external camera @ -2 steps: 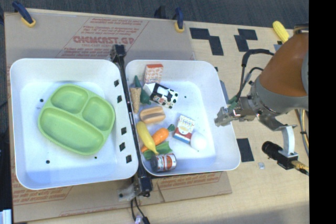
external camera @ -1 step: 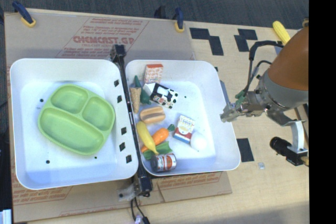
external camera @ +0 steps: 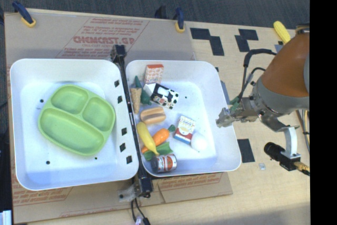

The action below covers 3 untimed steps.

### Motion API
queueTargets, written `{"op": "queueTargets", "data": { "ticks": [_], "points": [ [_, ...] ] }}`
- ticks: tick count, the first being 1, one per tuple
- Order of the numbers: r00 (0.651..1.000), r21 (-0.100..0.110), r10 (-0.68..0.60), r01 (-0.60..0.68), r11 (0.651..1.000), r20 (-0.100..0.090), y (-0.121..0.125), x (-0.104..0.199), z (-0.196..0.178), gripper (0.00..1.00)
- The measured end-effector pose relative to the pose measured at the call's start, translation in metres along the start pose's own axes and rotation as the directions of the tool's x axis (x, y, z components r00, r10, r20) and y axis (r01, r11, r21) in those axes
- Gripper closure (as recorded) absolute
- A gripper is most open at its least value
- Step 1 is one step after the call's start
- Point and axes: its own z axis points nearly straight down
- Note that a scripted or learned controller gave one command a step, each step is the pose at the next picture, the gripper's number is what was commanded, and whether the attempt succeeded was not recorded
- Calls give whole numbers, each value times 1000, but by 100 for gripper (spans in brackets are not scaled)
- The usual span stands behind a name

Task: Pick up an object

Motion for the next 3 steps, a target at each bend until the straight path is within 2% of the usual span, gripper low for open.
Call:
{"op": "queueTargets", "data": {
  "ticks": [1, 2, 3],
  "points": [
    [1000, -5, 1, -1, 1000, 1, 1, -1, -31, 100],
    [1000, 0, 0, 0, 1000, 0, 0, 0, -2, 100],
    [1000, -5, 1, -1, 1000, 1, 1, 10, -36, 100]
  ]
}}
